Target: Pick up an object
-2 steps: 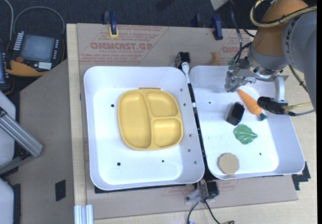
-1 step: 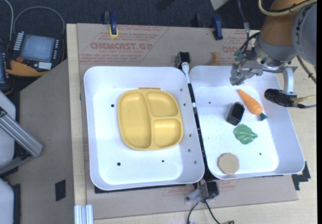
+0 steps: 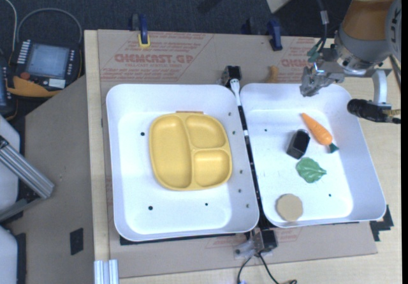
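Bench [image 3: 191,53]: brown board with red lettering, two blue clamps on far edge, bearing two shallow white bins side by side.

Left bin [image 3: 127,149]: white, rounded corners. Holding one item, a yellow divided plate [image 3: 190,150] with three compartments, lying flat near centre.

Right bin [image 3: 357,193]: white, slightly tilted in view. Holding four small items, all loose on the floor of the bin.

Arm [image 3: 370,14]: grey with orange band, entering from the right, wrist above far edge of right bin.

Gripper [image 3: 312,87]: poised over far left corner of right bin, pointed down. Nothing visible between fingertips. Opening width too small and too dark to judge; cannot tell.

Carrot [image 3: 316,128]: orange, with small green stub at near end, lying at a slant in far half of right bin. Nearest item to gripper, but apart from it.

Green leaf piece [image 3: 310,170]: crumpled, flat, just below black block.

Tan disc [image 3: 289,207]: round, flat, close to near rim of right bin.

Black block [image 3: 298,143]: small, dark, just beside carrot on its left.

Progress, as judged: early. No item lifted, none gripped, all four at rest in right bin. Remaining: choose a target (carrot or black block the closest candidates), travel over it, descend, close, raise clear of bin. Risk noted: carrot and block so near each other that a descent between them could nudge both.
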You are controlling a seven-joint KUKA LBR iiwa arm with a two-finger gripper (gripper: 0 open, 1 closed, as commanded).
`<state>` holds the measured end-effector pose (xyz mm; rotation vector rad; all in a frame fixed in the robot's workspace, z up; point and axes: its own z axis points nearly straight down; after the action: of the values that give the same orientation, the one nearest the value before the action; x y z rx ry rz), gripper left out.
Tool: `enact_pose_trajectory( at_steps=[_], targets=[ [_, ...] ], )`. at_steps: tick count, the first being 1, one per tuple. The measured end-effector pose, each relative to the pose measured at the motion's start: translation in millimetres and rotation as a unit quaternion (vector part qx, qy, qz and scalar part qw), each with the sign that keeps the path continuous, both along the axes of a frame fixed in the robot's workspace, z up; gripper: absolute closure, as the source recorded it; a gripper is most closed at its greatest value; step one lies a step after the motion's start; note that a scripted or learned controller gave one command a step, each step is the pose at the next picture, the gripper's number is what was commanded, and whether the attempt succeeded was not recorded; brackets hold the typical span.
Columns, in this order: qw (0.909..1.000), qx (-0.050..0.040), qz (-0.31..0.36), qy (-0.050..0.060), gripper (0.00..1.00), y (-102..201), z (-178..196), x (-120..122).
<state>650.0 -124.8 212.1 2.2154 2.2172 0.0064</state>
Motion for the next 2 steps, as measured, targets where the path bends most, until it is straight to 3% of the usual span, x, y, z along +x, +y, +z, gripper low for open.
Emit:
enact_pose_trajectory(
  at_steps=[2],
  targets=[
    [1.0000, 0.0021, 0.002, 0.006, 1.00, 94.2, 22.3, -55.8]
  ],
)
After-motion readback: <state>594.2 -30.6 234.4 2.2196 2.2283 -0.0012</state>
